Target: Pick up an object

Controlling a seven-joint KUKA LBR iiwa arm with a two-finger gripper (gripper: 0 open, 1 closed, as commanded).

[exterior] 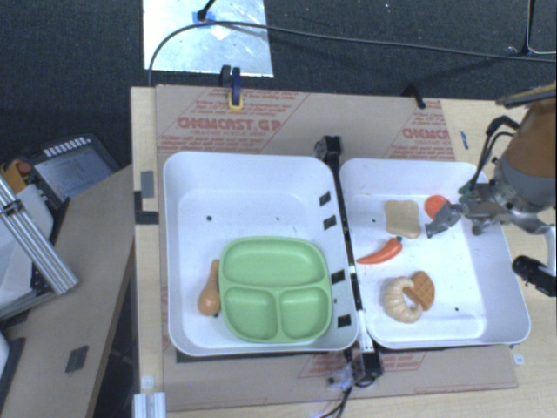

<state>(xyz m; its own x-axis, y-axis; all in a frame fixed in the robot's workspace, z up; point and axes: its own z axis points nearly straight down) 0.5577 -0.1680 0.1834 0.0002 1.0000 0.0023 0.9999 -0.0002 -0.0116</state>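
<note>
Claw (446,219) hangs over the right bin (500,316), spread and holding nothing, between the tan slice (402,219) and orange piece (435,205); I'd centre on one, then drop straight

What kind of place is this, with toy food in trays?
Probably a robotics lab test bench: a robot arm reaches over two white bins holding toy food and a green divided plate, with cables and clamps around.

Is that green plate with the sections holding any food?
Empty. The green plate sits in the left bin with all three sections showing bare green.
</note>
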